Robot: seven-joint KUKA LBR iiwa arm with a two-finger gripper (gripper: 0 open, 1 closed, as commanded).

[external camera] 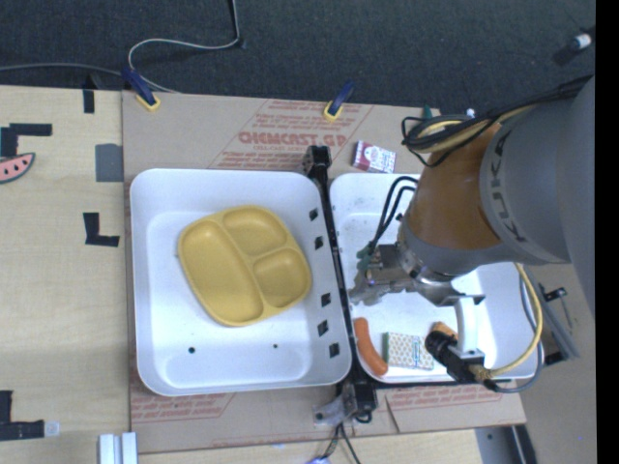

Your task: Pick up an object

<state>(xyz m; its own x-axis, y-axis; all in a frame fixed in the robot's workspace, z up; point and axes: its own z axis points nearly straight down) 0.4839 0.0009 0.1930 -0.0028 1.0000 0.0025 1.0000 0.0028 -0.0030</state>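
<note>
While gripper (372,280) hovers, sausage (369,345) lies below.

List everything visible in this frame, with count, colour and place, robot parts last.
white bins: two, white, side by side on the bench, the right one partly under the arm
divided plate: one, yellow, three compartments, lying in the left bin
sausage-shaped item: one, orange-red, at the near left of the right bin
small packet: one, greenish-white, right bin, beside the sausage-shaped item
small box: one, red and white, on the cardboard behind the right bin
cardboard sheet: one, brown with red print, under both bins
clamps: two, yellow and blue, on the cardboard's far edge
cable: one, white, on the dark floor behind
arm: one, grey with orange band, over the right bin
pincer: one, dark metal, low over the right bin; finger state unclear
</note>
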